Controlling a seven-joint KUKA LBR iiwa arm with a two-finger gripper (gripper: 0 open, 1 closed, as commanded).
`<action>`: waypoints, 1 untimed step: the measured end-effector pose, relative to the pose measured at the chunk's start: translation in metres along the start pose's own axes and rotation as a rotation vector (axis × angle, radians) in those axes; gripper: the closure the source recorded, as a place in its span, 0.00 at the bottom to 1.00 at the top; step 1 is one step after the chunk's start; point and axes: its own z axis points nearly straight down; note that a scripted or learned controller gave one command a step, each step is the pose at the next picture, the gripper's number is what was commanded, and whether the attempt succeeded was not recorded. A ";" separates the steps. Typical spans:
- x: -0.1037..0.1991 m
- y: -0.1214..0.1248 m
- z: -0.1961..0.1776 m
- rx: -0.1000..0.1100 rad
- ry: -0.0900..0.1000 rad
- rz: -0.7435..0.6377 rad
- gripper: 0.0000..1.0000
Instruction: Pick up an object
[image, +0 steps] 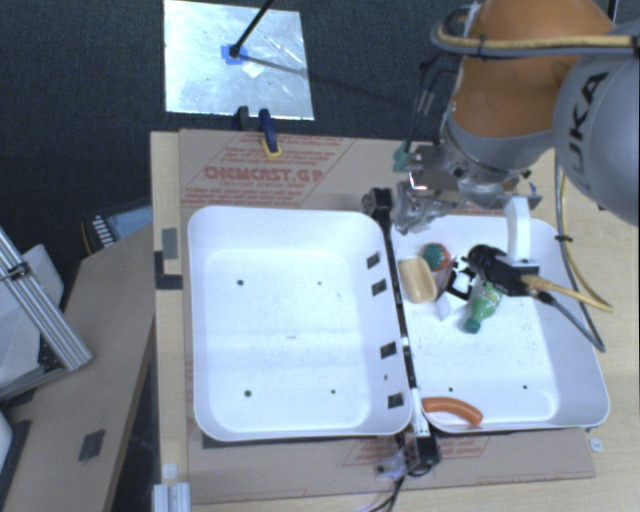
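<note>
The gripper (432, 200) hangs over the far edge of the right bin (560, 400), presumably lining up a pick, and I cannot tell its state, while the beige block (418, 279), teal ball (436, 255) and green bottle (480, 308) cluster just nearer.

Left white bin (290, 320): left of gripper (418, 205), lower in view. Right white bin (530, 390): its far-left corner under gripper, rest spreading right and down. Black clips (388, 350) on seam between bins, straight below gripper. Brown cardboard sheet (265, 165), red print, under both bins. Blue clamp (267, 128) on its far edge, up-left of gripper. Shiny silver square (238, 60) well up-left. Aluminium rail (40, 310) far left, well apart.
</note>
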 end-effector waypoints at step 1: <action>0.069 -0.033 -0.040 -0.006 0.003 -0.002 1.00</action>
